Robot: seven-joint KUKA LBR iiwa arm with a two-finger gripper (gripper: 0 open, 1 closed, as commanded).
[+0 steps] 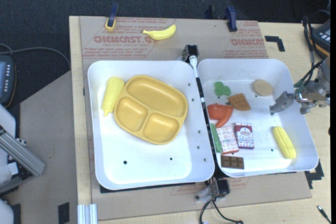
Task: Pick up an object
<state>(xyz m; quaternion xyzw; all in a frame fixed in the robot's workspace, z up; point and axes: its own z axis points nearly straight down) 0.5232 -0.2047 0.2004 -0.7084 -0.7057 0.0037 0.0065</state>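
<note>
Camera view: gripper, perhaps empty, beside ridged corn cob.

A flat brown bench holds two white bins side by side. The left bin and the right bin touch along their middle edges. A toy banana lies right on the bench, just behind the left bin. Two blue clamps pinch the back edge, one near the banana and one behind the right bin.
</note>
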